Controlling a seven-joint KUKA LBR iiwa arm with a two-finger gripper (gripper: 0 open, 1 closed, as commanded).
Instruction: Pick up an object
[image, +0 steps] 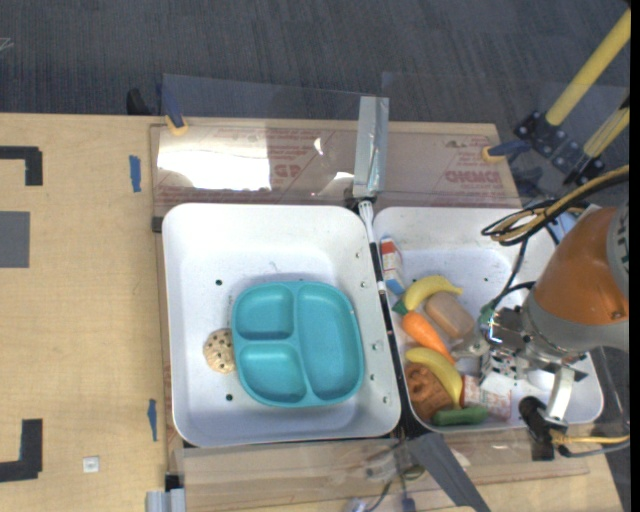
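The right bin (470, 235) holds a heap of toy food: a yellow banana (430, 292), an orange carrot (420, 330), a tan sausage-like piece (450, 318), a second banana (440, 368), a brown knobbly piece (425, 392) and a green piece (458, 417). A white and red tube (390, 265) lies along the bin's left wall. A small red and white packet (492, 400) lies near the front. My gripper (497, 348) is low in this bin, just right of the tan piece and the second banana.
The left bin (190, 300) bears a teal divided plate (297, 342), with a speckled cookie (219, 350) at the plate's left edge. A clear plastic sheet (260, 150) stands behind the bins. The arm's orange band (585, 285) overhangs the right bin's right side.
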